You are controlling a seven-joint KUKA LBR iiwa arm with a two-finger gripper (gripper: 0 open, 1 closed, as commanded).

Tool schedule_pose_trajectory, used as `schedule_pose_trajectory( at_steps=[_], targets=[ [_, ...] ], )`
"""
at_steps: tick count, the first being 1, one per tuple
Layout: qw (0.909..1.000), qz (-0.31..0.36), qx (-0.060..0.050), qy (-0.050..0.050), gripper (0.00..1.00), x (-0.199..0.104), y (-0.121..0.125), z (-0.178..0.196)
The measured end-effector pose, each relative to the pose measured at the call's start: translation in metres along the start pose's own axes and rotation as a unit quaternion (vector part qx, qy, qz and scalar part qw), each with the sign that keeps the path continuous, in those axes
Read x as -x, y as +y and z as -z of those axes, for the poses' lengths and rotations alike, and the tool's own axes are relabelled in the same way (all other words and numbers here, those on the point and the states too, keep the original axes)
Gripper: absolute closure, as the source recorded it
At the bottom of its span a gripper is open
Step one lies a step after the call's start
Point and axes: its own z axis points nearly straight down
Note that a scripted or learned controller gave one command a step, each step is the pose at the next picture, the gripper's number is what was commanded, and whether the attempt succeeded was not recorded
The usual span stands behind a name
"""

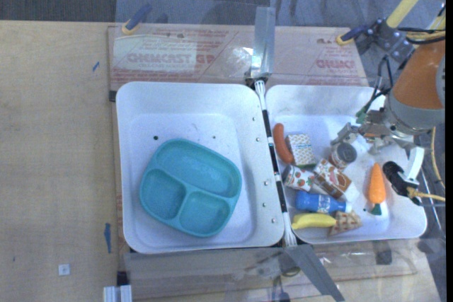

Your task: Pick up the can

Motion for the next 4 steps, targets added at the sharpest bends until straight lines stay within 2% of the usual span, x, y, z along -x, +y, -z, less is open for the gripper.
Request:
schedule_pose_trajectory(
  at_steps=[1, 2, 3, 4],
  targets=[
    [1.0000, -0.001, 0.002, -0.005, 1.00, 0.004, 0.000, 0.010],
    [1.0000, 0.000, 0.000, -0.002, 0.00, 0.000, 0.000, 0.010],
    [1.0000, 0.000, 0.002, -0.004, 1.00, 0.002, 0.001, 0.020],
    [1.0000, 0.000, 0.002, -0.004, 0.00, 0.001, 0.001, 0.020]
  ],
)
